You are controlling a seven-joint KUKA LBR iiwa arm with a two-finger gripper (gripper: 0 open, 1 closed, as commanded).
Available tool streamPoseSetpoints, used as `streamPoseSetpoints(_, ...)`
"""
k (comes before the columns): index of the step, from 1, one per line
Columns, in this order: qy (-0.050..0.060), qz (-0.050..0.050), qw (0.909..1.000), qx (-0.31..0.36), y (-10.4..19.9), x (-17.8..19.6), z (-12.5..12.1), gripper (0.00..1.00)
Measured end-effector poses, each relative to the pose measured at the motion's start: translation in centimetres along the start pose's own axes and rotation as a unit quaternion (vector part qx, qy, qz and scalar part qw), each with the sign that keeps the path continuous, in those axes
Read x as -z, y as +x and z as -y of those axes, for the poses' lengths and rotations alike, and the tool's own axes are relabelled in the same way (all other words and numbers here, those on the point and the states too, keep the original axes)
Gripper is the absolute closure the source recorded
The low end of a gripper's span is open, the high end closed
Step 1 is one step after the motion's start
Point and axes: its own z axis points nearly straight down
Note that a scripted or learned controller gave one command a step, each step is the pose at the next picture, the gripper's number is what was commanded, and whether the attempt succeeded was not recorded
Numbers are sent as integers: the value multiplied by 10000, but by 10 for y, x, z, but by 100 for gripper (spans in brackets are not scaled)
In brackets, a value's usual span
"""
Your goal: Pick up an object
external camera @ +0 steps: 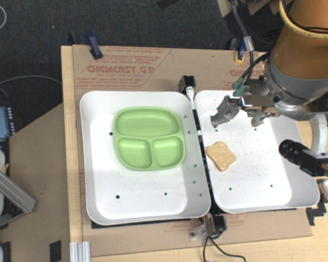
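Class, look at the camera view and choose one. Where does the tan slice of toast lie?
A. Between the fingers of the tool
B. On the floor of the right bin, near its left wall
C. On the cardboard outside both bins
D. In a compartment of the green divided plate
B: the toast lies flat on the right bin floor by its left wall, below the tool and apart from the green plate in the left bin.

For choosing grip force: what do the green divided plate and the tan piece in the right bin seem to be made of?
Green divided plate: probably moulded plastic, smooth with a soft sheen and rounded compartment edges. Tan piece: matte, lightly speckled, like a bread slice; likely a foam or plastic toy, but the look leaves it open.
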Motion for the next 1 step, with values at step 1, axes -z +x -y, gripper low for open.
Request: streamPoseSetpoints(1, 82, 35, 9999, -55, -6, 2, 1, 100)
